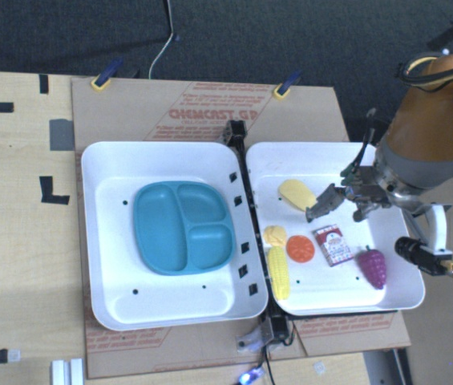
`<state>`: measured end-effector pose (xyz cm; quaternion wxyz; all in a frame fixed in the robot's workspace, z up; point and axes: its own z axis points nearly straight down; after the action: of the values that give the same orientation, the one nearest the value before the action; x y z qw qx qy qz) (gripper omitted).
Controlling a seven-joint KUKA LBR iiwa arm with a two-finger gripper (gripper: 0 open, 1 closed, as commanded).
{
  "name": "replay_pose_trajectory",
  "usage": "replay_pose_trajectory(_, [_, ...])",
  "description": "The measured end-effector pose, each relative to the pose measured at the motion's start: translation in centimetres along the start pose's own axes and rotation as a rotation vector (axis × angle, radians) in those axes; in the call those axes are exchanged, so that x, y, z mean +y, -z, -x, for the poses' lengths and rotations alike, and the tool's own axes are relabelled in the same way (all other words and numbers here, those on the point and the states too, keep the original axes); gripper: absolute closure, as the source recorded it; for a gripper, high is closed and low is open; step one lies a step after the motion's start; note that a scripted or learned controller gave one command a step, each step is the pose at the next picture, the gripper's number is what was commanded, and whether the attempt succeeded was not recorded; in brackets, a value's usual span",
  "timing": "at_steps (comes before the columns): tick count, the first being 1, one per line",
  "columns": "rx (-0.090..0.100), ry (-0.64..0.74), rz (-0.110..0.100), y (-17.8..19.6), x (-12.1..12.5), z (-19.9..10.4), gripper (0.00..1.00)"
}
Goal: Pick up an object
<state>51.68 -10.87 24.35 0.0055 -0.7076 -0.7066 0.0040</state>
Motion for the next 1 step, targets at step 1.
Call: replay_pose_trajectory(1, [-0.002, 0.003, 0.011, 0.51, 0.21, -0.03, 0.0])
